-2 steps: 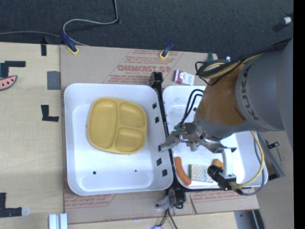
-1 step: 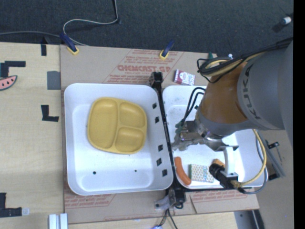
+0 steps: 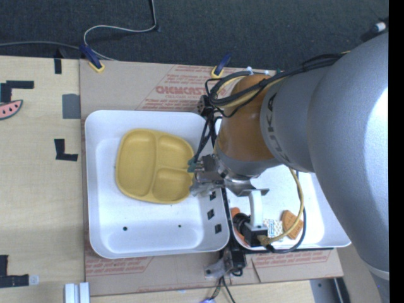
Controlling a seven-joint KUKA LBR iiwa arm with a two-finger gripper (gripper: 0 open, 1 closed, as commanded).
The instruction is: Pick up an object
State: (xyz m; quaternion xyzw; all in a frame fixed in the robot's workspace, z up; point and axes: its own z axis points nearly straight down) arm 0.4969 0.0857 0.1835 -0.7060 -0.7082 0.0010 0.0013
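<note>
Grey arm (image 3: 328,112) hides whether the pincer (image 3: 203,180) grips the yellow plate (image 3: 153,165) beside it.

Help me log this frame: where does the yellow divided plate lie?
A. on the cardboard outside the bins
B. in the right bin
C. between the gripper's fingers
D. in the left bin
D: the yellow plate rests on the floor of the left bin, beside the arm.

Yellow divided plate (image 3: 153,165) lies flat in left bin (image 3: 101,169).
</note>
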